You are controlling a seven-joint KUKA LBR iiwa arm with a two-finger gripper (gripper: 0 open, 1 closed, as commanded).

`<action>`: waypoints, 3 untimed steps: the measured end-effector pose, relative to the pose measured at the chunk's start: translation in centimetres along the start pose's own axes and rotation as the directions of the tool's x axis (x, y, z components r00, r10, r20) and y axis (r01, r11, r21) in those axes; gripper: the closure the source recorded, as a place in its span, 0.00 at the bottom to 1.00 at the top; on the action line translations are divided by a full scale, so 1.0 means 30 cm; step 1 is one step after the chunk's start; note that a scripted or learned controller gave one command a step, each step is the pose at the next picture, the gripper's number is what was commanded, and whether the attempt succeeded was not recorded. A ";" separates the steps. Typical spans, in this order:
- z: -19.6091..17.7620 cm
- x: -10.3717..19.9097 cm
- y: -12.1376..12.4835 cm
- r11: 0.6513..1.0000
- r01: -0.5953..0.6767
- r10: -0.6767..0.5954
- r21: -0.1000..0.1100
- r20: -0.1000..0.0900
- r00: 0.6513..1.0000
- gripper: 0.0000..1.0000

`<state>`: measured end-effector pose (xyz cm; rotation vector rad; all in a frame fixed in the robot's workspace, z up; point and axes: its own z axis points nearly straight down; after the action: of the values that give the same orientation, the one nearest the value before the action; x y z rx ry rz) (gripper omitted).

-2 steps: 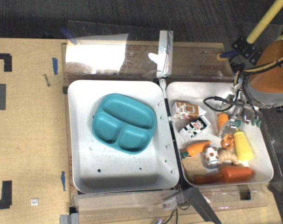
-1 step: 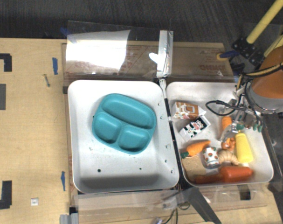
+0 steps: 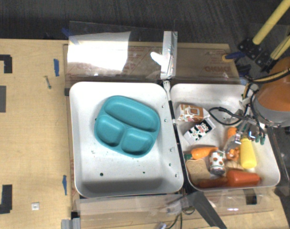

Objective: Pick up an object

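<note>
The right bin (image 3: pixel 207 88) holds several toy foods. A small brown and white carton (image 3: pixel 191 112) and a black and white box (image 3: pixel 199 129) lie at its left. Nearer the front lie an orange carrot-like piece (image 3: pixel 203 152), a small can (image 3: pixel 217 163), a tan bread slice (image 3: pixel 197 170), a red sausage (image 3: pixel 241 177) and a yellow bottle (image 3: pixel 248 154). My gripper (image 3: pixel 236 138) hangs low over the bin's right half, just above the can and beside the yellow bottle, with cables around its wrist. Nothing is visibly held in it.
The left bin (image 3: pixel 87 175) carries a teal divided plate (image 3: pixel 127 125) in its middle. The arm's orange band (image 3: pixel 278 97) sits over the right bin's far right rim. A clear plastic sheet (image 3: pixel 116 54) lies behind the bins, and yellow poles (image 3: pixel 273 15) stand at the upper right.
</note>
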<state>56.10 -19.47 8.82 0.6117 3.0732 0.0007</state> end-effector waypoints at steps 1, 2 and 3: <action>-0.002 0.082 0.013 0.993 -0.116 0.116 0.000 0.002 0.993 0.00; -0.012 0.176 -0.070 0.967 -0.256 0.256 -0.007 0.018 0.966 0.00; -0.045 0.175 -0.065 0.968 -0.252 0.252 -0.007 0.018 0.968 1.00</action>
<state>50.50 -19.27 10.12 0.9912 2.9528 0.0031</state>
